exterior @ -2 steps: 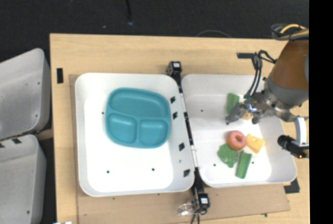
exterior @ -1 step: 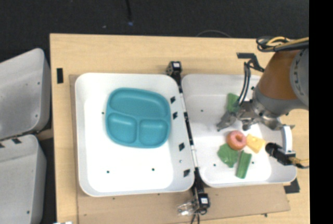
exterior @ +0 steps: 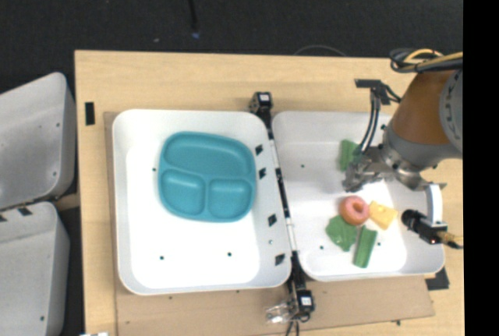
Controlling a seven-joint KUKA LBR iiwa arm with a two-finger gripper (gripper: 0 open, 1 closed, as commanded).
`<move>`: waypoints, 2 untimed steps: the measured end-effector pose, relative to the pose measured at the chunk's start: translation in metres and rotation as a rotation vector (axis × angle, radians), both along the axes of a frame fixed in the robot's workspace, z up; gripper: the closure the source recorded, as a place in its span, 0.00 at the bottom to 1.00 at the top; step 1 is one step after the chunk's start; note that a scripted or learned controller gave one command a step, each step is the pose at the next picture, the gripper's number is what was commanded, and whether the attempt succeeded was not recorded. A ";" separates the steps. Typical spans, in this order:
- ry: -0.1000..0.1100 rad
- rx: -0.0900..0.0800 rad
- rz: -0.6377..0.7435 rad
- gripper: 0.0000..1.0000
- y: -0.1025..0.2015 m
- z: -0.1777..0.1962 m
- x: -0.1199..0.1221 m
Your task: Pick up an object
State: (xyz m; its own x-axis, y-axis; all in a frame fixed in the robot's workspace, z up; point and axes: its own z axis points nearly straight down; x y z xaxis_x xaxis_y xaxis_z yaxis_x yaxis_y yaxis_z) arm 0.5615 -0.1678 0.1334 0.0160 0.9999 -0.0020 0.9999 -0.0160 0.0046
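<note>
In the right bin lie several small toys: a green piece near the back, a pink ring, a yellow piece, a green lump and a green stick. My gripper reaches down from the right, its tips between the back green piece and the pink ring. The arm's orange band stands above it. Nothing visible sits between the fingers.
The left bin holds a teal divided plate. Clips sit along the seam between the bins. A black cable loops over the arm at the right. Grey padded shapes lie beyond the bench's left edge.
</note>
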 end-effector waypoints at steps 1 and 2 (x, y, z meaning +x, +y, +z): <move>-0.001 0.000 0.013 1.00 -0.004 0.046 0.009; -0.003 0.000 0.018 1.00 0.002 0.103 0.003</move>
